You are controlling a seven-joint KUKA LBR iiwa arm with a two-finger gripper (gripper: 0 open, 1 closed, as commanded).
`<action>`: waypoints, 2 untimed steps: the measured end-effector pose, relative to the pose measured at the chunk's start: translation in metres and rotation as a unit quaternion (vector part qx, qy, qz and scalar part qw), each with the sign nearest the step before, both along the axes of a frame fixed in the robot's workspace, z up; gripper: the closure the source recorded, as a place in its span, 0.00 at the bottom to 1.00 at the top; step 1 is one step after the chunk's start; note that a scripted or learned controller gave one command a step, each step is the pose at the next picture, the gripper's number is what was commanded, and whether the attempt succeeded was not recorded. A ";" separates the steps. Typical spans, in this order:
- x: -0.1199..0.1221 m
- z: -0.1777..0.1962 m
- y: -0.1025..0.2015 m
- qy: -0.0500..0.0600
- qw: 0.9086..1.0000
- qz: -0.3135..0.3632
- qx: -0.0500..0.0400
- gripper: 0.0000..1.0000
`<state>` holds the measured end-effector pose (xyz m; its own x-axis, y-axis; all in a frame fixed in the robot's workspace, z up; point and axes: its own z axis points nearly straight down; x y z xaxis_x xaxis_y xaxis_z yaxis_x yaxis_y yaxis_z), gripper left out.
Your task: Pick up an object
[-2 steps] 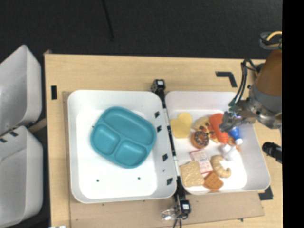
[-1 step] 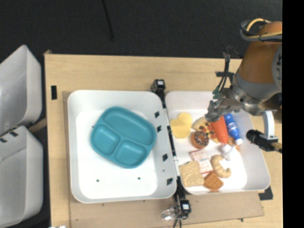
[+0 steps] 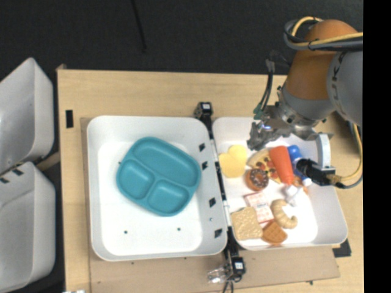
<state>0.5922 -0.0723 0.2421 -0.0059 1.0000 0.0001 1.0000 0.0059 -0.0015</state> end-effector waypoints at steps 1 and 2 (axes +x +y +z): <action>0.016 0.003 0.053 0.000 1.000 0.000 0.000 1.00; 0.030 0.004 0.076 0.000 1.000 -0.001 0.000 1.00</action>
